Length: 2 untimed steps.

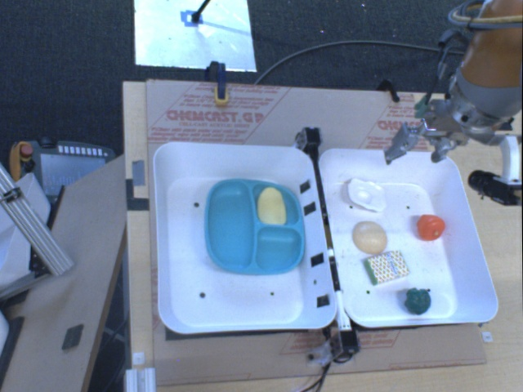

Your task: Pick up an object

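Looking down from above the bench at a slant | taking in both white bins: left bin (176, 243), right bin (466, 243) | sitting far enough back, catching bench edges and dark floor | arm (490, 47) entering at right

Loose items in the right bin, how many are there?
5. A white piece at the back, a tan egg-like ball mid-bin, an orange-red ball to its right, a patterned block in front, and a dark green item nearest the camera. None look hidden.
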### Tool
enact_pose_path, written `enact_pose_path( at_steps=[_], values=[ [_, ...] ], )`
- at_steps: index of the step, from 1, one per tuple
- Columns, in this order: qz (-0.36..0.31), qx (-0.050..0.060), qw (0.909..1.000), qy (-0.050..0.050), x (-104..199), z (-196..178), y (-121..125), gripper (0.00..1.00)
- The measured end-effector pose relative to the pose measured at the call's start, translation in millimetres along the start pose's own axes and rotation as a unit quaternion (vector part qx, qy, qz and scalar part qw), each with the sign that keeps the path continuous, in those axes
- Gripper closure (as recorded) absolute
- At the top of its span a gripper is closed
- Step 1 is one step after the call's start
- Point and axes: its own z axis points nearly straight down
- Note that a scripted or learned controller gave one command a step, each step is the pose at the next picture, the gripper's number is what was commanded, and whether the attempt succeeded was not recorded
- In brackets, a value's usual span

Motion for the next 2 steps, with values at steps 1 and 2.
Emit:
enact_pose_path(
  at_steps=[1, 2],
  values=[
    [-0.001, -0.006, 1.0000, -0.001, 0.3, -7.0, 1.7, 0.00],
    [-0.002, -0.004, 1.0000, 0.000, 10.2, 45.6, -1.7, 0.00]
  ],
)
